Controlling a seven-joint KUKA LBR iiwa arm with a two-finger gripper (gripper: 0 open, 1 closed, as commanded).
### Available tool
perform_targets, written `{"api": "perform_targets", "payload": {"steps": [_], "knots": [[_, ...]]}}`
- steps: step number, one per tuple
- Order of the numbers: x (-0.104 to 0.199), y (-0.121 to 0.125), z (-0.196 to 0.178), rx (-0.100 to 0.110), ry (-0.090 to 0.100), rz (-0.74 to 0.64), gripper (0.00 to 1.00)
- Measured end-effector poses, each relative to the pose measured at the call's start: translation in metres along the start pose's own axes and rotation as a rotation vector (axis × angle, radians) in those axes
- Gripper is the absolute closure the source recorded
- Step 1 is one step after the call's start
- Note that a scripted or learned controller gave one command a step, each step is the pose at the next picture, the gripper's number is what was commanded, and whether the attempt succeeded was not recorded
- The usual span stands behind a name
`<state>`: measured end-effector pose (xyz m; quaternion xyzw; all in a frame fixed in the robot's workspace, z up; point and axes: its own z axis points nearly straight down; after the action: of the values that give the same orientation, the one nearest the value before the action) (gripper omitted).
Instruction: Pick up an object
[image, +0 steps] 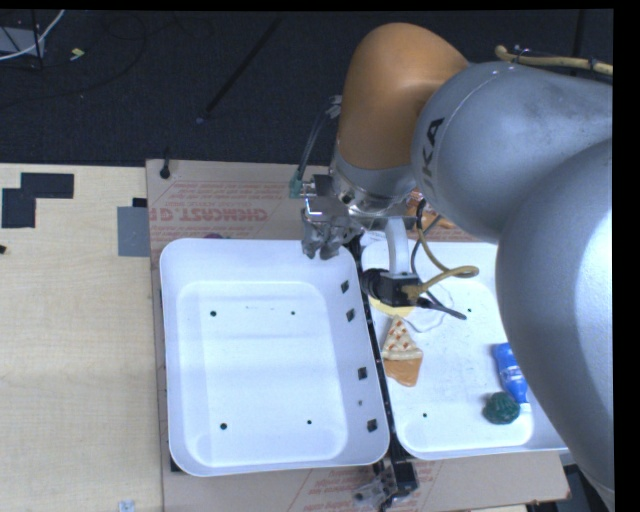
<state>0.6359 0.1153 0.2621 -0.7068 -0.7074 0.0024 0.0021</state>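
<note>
Leaning in from the right, the big grey arm (520, 150) with its orange band (400, 80) carries the gripper (322, 241) over the far rim of the left bin (172, 300), close to the corner where the two bins meet. From where I stand the gripper is small and dark against the cardboard, and I cannot tell how far open it is or whether it has hold of anything. The things to be picked up all lie in the right bin (460, 345), apart from the gripper. An orange wedge (402, 357) sits near that bin's left wall. A blue tube (509, 368) lies over by the right side, partly tucked under the arm, and a green lump (501, 408) rests just beside its near end. Both bins stand on the pale wooden bench (70, 350).
</note>
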Motion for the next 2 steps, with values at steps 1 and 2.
{"api": "perform_targets", "payload": {"steps": [1, 2], "knots": [[0.088, 0.008, -0.01, -0.006, 0.003, -0.006, 1.0], [0.13, 0.008, 0.034, -0.002, 0.0, 0.0, 1.0]]}}
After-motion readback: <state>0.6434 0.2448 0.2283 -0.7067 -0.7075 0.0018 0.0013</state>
